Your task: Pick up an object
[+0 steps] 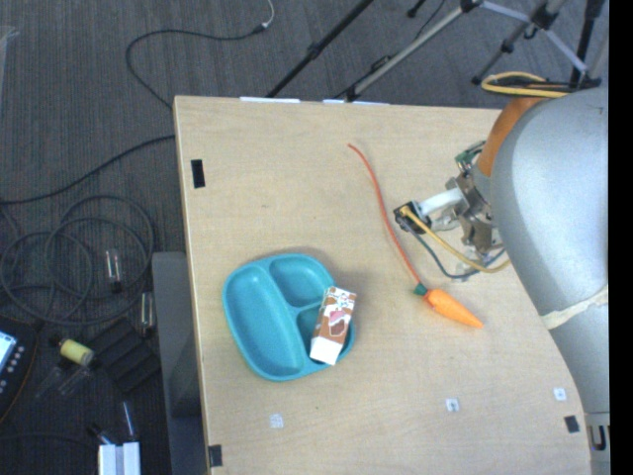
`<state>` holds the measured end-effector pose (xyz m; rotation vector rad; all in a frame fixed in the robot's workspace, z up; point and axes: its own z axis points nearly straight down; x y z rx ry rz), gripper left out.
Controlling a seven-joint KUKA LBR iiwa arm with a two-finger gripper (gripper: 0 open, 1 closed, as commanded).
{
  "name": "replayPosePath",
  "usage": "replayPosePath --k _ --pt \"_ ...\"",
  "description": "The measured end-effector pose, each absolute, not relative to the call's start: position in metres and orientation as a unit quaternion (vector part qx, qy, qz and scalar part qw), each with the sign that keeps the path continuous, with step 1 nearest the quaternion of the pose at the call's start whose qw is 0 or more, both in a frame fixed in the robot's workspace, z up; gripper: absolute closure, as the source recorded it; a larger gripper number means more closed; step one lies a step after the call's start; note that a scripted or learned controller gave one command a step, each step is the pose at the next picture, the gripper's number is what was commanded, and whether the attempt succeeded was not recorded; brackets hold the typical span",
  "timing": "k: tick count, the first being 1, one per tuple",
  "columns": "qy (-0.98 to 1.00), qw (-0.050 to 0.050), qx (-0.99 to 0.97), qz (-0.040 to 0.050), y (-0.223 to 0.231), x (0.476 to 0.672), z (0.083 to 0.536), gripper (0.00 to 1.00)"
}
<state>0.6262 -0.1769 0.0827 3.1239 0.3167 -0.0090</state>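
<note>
Camera view shows a small brown-and-white carton (333,326) resting on a blue divided plastic plate (259,310), an orange toy carrot (453,308) right of it, gripper (473,218) state unclear.

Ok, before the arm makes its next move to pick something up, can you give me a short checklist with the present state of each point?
1. A target lies in the open: toy carrot on the bare bench, nothing on top. Ok.
2. Orange cord runs up from the carrot's green end and could drag along. Not ok.
3. Small carton rests tilted on the rim of the blue divided plate; awkward target. Not ok.
4. Hand sits above and right of the carrot, not over it. Not ok.
5. Hand's opening: cannot tell.
</note>
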Motion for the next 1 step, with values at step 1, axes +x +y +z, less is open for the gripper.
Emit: replayPosePath --k 1 --pt "0.102 0.002 0.995 -0.0058 -0.177 0.6252 0.0908 1.0"
